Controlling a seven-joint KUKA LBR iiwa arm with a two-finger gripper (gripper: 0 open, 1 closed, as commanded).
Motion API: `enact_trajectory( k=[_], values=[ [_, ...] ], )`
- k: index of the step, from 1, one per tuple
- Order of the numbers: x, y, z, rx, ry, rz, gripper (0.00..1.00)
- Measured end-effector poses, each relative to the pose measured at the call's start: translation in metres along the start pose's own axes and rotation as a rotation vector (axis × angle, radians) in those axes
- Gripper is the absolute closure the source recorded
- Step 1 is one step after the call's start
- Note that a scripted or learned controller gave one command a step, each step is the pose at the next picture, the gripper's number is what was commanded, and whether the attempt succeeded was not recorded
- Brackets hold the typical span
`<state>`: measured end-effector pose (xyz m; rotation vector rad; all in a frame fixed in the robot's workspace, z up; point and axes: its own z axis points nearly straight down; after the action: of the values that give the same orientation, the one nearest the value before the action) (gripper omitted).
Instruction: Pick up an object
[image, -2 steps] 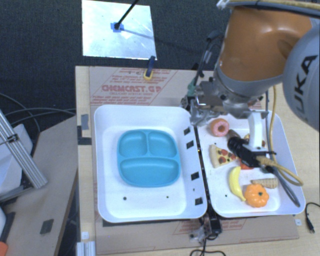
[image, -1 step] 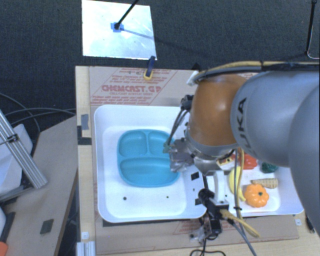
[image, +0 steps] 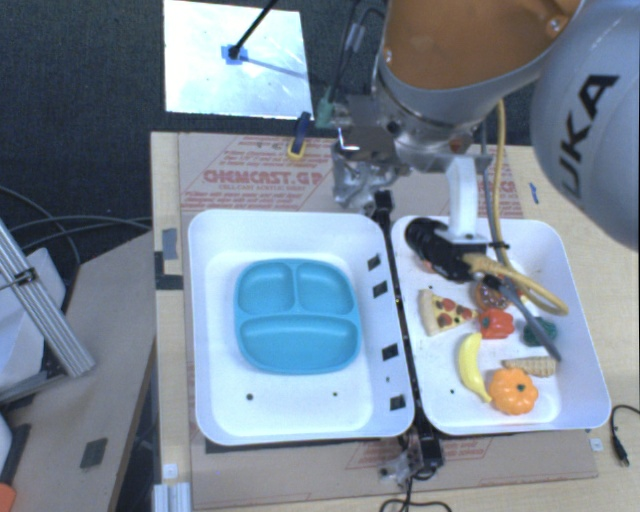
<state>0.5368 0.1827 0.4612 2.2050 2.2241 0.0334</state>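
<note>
Over in the right bin (image: 575, 300) sit one banana (image: 471, 366), one pumpkin (image: 513, 391) and one pizza slice (image: 441, 311), while the left bin (image: 215, 300) holds one blue plate (image: 297, 316); can't tell the gripper's (image: 365, 190) state.

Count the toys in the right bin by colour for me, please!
Yellow: 2, the banana and the pizza slice
Orange: 1, the pumpkin
Red: 1, the red pepper
Tan: 1, the cracker
Total: 5 I can tell; others under the arm are hidden.

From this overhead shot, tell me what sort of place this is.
Most likely a robotics lab's pick-and-place test bench. A KUKA arm reaches over two white bins: the left bin holds a blue divided plate, the right bin toy food such as a pizza slice and banana.
</note>
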Motion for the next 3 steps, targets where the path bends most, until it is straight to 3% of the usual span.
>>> enact_trajectory(
  k=[1, 2, 3],
  values=[
    [-0.026, 0.018, 0.153, 0.033, -0.013, 0.011, 1.0],
    [-0.063, -0.016, 0.302, 0.037, -0.013, 0.012, 1.0],
    [-0.105, -0.054, 0.235, 0.02, -0.008, 0.012, 1.0]
  ],
)
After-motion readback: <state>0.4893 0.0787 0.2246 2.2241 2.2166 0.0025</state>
